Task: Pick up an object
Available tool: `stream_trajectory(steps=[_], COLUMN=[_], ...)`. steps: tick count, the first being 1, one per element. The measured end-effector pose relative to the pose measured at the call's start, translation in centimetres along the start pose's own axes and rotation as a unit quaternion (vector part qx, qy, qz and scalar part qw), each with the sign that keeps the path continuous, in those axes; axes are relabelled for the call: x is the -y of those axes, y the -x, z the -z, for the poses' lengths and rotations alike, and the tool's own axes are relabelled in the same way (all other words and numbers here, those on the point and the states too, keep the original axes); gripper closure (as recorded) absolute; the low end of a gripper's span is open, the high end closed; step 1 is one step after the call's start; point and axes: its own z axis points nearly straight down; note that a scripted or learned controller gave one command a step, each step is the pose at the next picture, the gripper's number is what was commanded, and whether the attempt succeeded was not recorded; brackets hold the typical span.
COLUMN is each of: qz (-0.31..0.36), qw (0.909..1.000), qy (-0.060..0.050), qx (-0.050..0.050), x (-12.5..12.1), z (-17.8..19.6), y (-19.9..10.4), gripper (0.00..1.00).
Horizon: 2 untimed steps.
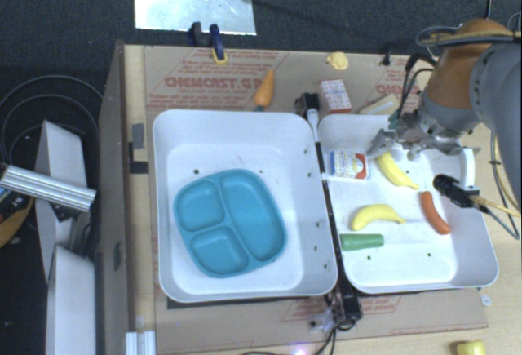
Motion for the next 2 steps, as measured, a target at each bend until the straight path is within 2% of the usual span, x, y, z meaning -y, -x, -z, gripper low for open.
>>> stream_trajectory(steps=[1,2], qz=[-0.003,-0.001], qw=[1.0000,1.0000], qy=[0.000,0.001], qx=[0.000,0.000], x=[-0.6,-0.6], z=[-2.3,-1.3], y=[1.1,1.0], gripper=[0.00,1.00])
